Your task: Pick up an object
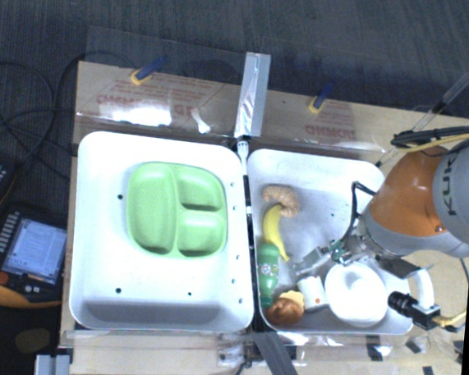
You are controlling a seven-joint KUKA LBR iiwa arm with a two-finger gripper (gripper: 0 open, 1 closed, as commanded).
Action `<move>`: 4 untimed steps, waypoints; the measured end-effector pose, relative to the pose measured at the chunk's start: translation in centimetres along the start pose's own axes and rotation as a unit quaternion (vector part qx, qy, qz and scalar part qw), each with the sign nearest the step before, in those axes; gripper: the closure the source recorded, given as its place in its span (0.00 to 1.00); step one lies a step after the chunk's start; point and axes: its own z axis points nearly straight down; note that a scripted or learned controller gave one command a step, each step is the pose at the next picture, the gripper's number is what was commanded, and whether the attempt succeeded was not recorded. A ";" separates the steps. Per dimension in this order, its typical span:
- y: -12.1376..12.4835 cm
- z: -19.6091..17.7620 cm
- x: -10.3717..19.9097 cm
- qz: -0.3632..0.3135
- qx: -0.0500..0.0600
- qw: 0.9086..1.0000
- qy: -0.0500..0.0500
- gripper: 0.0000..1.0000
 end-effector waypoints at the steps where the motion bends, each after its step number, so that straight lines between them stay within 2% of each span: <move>1: 0.1 -0.6 0.0 0.001 0.001 1.000 0.002 1.00; 2: 2.3 -8.5 6.6 0.137 0.001 0.991 -0.001 1.00; 3: 2.3 -8.5 6.6 0.137 0.001 0.991 -0.001 0.00; 4: -1.2 0.7 4.5 0.145 -0.007 0.989 -0.006 0.00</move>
